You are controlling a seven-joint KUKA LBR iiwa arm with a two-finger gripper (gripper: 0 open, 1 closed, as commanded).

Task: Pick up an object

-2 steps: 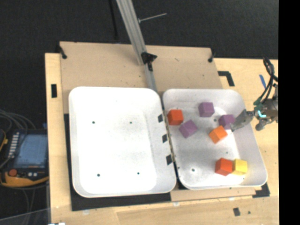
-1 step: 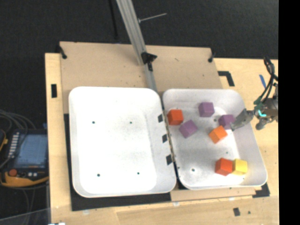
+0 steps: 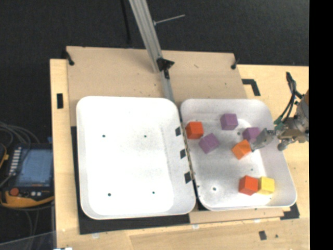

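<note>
**Arm at right bin, cubes loose**

Gripper (image 3: pixel 265 139) sits low at the right bin's (image 3: pixel 218 199) right side, just beside a purple cube (image 3: pixel 251 134) and an orange cube (image 3: pixel 241 150). Jaws: cannot tell whether released or clenched. Near right corner: red cube (image 3: pixel 248 185) touching yellow cube (image 3: pixel 267 185). Left bin (image 3: pixel 130 155) alongside on the desk (image 3: pixel 60 139).

Smooth, perhaps plastic white bins (image 3: pixel 130 108)
</note>
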